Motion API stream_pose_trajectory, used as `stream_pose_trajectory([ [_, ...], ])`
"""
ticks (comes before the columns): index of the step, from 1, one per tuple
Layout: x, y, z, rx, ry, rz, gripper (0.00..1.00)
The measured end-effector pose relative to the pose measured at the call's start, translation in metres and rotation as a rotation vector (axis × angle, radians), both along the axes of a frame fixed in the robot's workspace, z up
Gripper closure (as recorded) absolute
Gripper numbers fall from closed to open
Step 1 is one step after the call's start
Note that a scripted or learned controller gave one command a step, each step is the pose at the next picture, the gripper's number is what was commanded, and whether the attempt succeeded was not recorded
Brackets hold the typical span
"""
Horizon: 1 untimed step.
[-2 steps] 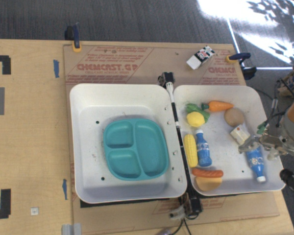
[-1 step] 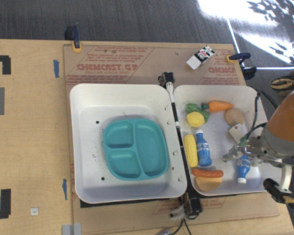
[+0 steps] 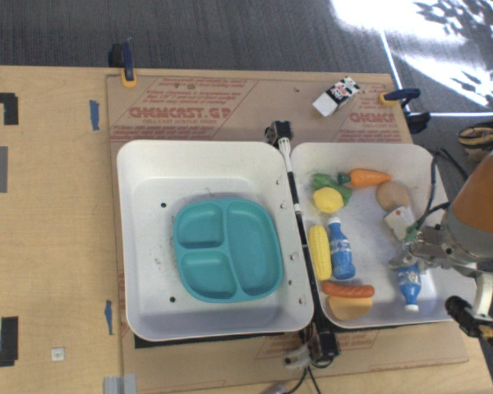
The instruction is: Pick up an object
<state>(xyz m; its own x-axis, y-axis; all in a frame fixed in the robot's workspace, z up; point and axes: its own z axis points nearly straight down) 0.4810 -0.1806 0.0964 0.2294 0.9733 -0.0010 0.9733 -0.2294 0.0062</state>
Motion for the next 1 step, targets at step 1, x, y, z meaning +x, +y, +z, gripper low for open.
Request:
stream_pose_trajectory([
  [1,0.0211,0.0832,0.1049,0.004,0.006,-0.237,1.00],
])
